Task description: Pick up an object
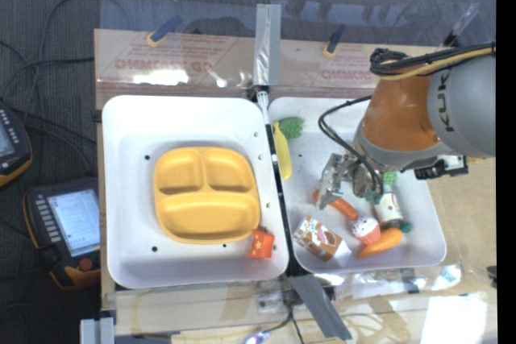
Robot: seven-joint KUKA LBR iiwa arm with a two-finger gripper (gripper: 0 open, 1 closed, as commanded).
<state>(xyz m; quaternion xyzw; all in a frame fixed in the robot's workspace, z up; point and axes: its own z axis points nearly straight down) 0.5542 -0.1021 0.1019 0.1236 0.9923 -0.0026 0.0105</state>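
Gripper (332, 188) low in the right bin (427, 250), fingers parted, gripping nothing. Small orange piece (344, 209) lies just below it. Pick not yet made.

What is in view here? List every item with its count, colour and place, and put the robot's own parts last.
bins: 2, white, side by side on the bench.
divided plate: 1, yellow, middle of the left bin.
small block: 1, orange-red, left bin, by the plate's lower right corner.
banana: 1, yellow, right bin, along its left wall.
leafy toy: 1, green, right bin, upper left corner.
printed box: 1, white and brown, right bin, near the front.
carrots: 2, orange, right bin, one under the tool, one at the front right.
cupcake toy: 1, white and red, right bin, between the carrots.
small bottle: 1, white with green cap, right bin.
tool: 1, grey, low over the right bin.
arm: 1, grey with orange band, entering from the right.
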